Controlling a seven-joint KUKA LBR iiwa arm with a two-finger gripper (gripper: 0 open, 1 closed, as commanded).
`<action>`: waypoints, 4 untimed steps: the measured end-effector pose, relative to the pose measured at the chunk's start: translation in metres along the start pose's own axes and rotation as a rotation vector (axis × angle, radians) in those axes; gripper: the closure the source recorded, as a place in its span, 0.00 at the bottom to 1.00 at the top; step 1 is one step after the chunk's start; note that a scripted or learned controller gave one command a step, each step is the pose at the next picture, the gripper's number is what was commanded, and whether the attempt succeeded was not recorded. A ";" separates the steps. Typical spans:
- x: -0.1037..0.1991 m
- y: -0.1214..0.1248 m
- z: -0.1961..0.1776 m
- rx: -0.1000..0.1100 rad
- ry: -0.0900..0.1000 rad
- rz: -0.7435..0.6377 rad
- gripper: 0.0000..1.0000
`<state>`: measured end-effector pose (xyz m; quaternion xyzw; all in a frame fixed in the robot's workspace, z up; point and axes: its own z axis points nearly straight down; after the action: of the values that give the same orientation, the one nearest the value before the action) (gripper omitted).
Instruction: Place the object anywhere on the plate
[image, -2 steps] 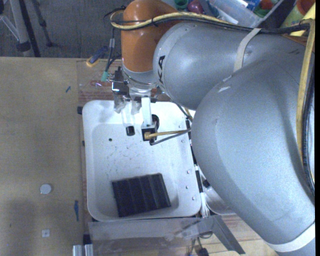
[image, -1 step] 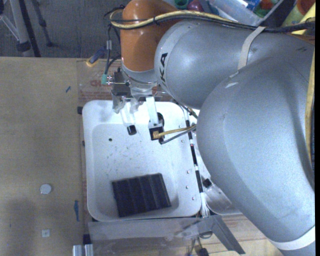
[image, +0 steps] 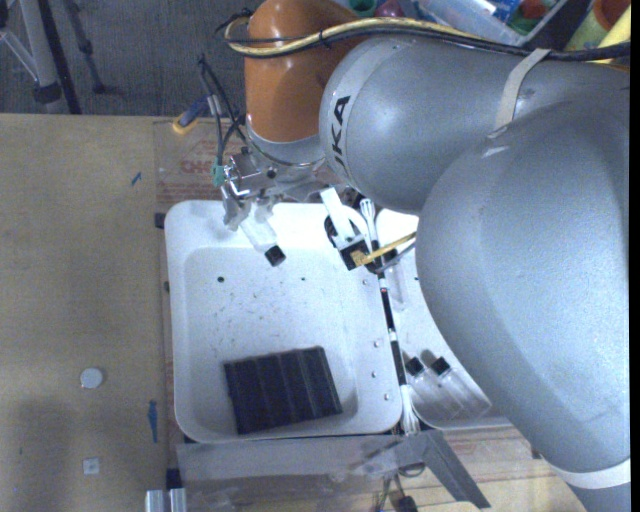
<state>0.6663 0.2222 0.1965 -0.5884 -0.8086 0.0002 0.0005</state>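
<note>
**Grey arm leans over the left bin, hand spread and holding nothing**

Grey metal takes up most of what I can see from here: the big rounded KUKA arm (image: 520, 260) comes in from the right and covers nearly all of the right-hand white bin (image: 450, 395), so whatever lies in that bin is hidden from me. Its orange band (image: 285, 85) sits just above the wrist, over the far rim of the left shallow white plastic bin (image: 190, 330).

That left bin rests on the pale wooden counter (image: 70, 260), its floor speckled with dark crumbs. Near its front edge lies a dark, ribbed, rectangular slab (image: 283, 389), flat and slightly askew. I take it to be either the plate or the object; I cannot say which, and I see no second candidate in the open.

The hand (image: 308, 247) hangs over the far part of the bin, well apart from the slab. Its two black-tipped fingers (image: 273, 254) are spread wide, with bare white bin floor between them. It looks released, grasping nothing, poised as if for a downward reach.
</note>
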 end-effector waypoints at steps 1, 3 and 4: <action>-0.005 -0.001 -0.023 -0.006 -0.001 -0.406 1.00; 0.004 -0.023 0.017 0.000 0.000 -0.648 1.00; 0.007 -0.009 0.056 -0.001 0.000 -0.779 1.00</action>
<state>0.6554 0.2261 0.1405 -0.2375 -0.9714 -0.0004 0.0004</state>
